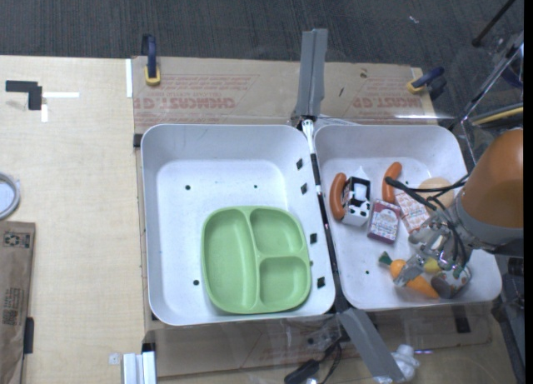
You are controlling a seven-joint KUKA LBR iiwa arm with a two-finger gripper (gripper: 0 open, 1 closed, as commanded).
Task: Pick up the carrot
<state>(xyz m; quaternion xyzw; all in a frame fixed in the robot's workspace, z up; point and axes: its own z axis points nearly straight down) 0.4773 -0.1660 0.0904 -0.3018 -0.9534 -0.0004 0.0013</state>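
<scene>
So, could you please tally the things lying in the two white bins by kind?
Green divided plate: 1
Sausages: 2
Carrot: 1
Small cow-print carton: 1
Small printed packets: 2
Pale rounded item, partly hidden: 1
Total: 8

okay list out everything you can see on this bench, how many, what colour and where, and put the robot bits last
bins: two, white, side by side mid-bench
divided plate: one, green, in the left bin
sausages: two, red-orange, right bin, upper part
cow-pattern carton: one, black and white, between the sausages
small packets: two, pinkish, right bin centre
carrot: one, orange, right bin's near corner, under the gripper
clamps: two, blue and yellow, at the bench's far edge
arm: one, orange band, from the right
gripper: one, over the carrot
</scene>
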